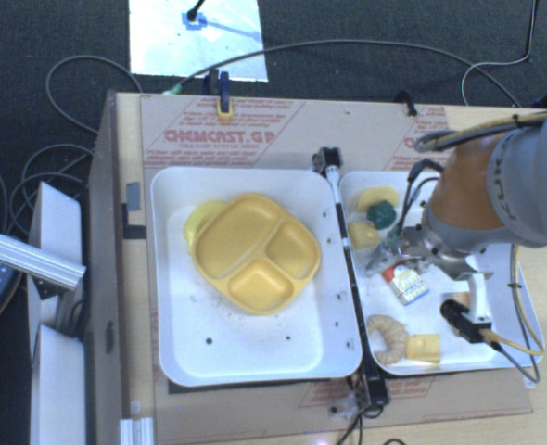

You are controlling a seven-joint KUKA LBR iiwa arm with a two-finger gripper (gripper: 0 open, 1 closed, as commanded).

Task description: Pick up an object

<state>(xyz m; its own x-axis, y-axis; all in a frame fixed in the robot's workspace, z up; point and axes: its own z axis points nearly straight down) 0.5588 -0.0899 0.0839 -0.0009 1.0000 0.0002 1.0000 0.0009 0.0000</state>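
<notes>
The gripper (396, 254) hung low in the right bin (505, 355), just above a small red-and-white packet (407, 284) — whether its fingers were open or shut could not be told. A yellow divided plate (255, 251) lay in the left bin (176, 341).

A divided tray (255, 250) lies in the left bin (176, 341); small items (406, 338) lie in the right bin (496, 360).
</notes>
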